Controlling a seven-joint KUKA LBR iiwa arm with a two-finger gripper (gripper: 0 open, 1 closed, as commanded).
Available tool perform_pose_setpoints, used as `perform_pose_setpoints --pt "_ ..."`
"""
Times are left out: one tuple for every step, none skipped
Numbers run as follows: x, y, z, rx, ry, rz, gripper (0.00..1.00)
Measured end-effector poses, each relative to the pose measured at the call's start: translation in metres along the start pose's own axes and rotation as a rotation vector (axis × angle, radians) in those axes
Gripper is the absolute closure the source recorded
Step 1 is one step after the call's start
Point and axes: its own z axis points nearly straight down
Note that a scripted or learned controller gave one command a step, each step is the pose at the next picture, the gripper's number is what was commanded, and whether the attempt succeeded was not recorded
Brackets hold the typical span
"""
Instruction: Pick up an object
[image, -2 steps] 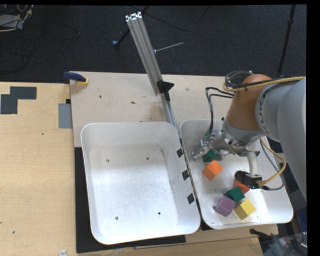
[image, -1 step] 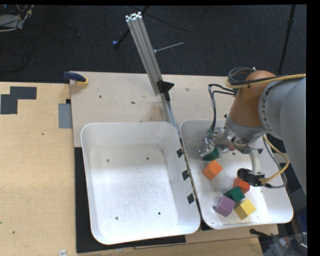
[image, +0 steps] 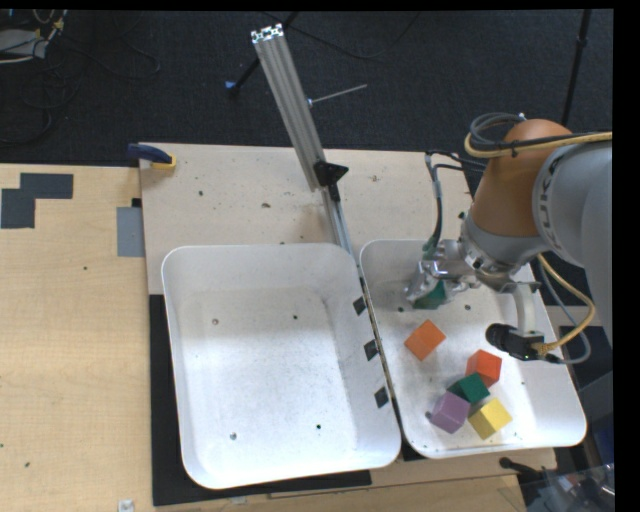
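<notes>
Gripper (image: 432, 285) low in the right bin (image: 560, 425), near its upper left corner, with a dark green object (image: 433, 295) at its tip; not possible to tell from this slanted view whether that object sits between the closing parts or just beneath them, nor whether the gripper stands apart or together. Just below and apart, an orange cube (image: 425, 340) lying tilted on the white floor. Farther toward the near right corner, a cluster of 4 blocks: red cube (image: 484, 366), green block (image: 467, 388), purple cube (image: 449, 411), yellow cube (image: 489, 418), touching or nearly so. Probably light, stiff, smooth-faced pieces, apt to slip if caught by corners; best taken across 2 flat opposite faces. Orange cube likely easiest, standing alone. Left bin (image: 200, 270) beside, across a shared edge.
</notes>
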Motion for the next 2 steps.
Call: perform_pose_setpoints --pt "-0.005 -0.009 -0.056 -0.001 -0.001 0.006 1.0" --pt "0.004 -0.006 -0.109 -0.002 -0.001 -0.005 1.0"
